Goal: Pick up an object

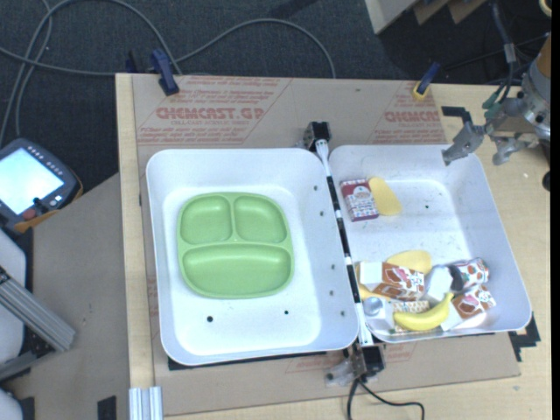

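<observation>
Over the right bin's point(490, 191) far right corner hangs the gripper point(484, 143), fingers spread, nothing between them; below it in the bin sit a red carton point(358, 199) touching a yellow piece point(384, 196), then the banana point(423, 315) among packets at the near edge

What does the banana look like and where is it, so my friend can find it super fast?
Look in the right-hand white bin, at the pile of things in its near corner. The banana lies at the front edge of that pile, a curved, plain yellow shape like a smile. The packets around it have red and white printing, but the banana is one smooth colour.
</observation>
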`<state>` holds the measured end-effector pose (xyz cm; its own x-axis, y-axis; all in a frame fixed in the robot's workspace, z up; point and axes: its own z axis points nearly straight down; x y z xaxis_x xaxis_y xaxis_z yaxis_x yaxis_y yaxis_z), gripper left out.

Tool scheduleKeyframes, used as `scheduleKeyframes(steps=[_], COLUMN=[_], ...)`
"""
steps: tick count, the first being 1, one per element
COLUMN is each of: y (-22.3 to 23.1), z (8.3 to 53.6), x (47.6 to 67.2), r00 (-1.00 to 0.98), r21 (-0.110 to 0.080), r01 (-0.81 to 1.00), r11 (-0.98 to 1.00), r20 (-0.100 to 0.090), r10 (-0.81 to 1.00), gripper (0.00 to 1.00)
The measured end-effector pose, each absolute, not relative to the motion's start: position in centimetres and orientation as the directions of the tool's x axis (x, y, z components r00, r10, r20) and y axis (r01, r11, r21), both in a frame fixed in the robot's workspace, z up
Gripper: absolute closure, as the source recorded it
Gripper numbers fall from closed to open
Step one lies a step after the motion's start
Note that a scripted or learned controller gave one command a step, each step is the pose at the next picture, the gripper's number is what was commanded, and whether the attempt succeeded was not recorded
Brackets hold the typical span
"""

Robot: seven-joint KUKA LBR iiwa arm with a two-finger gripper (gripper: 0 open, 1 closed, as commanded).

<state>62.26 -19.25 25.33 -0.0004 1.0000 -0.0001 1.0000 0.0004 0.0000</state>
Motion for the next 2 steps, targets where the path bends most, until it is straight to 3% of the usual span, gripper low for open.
scheduleKeyframes(steps=[1, 2], y=[-14.9, -11.0], z=[17.3, 15.2], x=[55.4, 51.7], r00=[0.000, -0.001], r21=[-0.001, -0.002], r01=[1.000, 1.000], r11=[0.000, 0.001], r20=[0.000, 0.001], r10=[1.000, 1.000], gripper=[0.00, 0.00])
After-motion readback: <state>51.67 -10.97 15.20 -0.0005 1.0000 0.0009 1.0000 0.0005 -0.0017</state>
